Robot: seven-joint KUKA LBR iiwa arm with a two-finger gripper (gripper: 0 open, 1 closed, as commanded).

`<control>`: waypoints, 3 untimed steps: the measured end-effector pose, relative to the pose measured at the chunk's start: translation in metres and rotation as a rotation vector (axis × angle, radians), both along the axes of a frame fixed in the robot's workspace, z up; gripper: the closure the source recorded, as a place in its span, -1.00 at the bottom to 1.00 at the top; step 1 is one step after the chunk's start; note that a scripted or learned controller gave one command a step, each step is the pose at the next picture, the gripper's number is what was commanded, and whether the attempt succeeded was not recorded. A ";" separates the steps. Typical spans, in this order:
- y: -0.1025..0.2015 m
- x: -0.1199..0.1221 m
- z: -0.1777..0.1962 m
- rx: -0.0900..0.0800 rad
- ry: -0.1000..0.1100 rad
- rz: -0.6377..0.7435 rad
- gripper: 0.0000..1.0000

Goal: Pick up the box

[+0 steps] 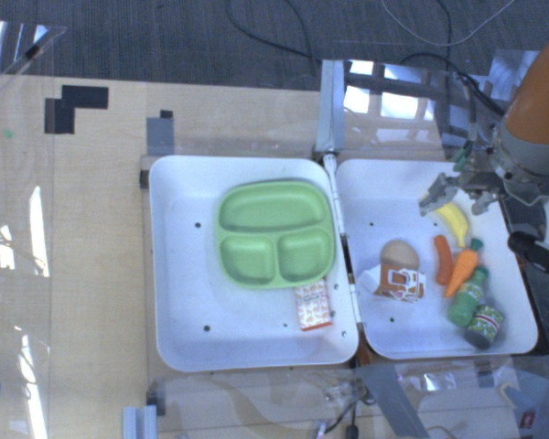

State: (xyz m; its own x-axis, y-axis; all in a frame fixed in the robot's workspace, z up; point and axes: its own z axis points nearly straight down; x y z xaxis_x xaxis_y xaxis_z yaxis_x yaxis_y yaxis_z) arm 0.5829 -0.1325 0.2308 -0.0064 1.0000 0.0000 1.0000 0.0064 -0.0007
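A small flat red-and-white box (313, 305) lies in the left bin (178, 337), just below the green tray's right corner and close to the divider. An orange-and-white carton (402, 283) lies in the right bin (384, 190), leaning against a brown rounded item (400, 252). My gripper (459, 199) hangs over the upper right part of the right bin, just above a yellow banana (453, 222). It is open with nothing between its fingers. It is well away from both the box and the carton.
A green three-compartment tray (276, 233) fills the middle of the left bin. Two orange carrots (444, 259) (464, 270) and a green bottle (474, 311) lie along the right bin's right side. Cables trail over the bench behind the bins.
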 end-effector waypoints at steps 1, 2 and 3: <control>0.049 0.037 -0.115 0.001 0.002 -0.068 -1.00; 0.006 0.073 -0.145 -0.001 -0.007 0.013 -1.00; 0.042 -0.025 -0.143 0.002 -0.009 -0.065 -1.00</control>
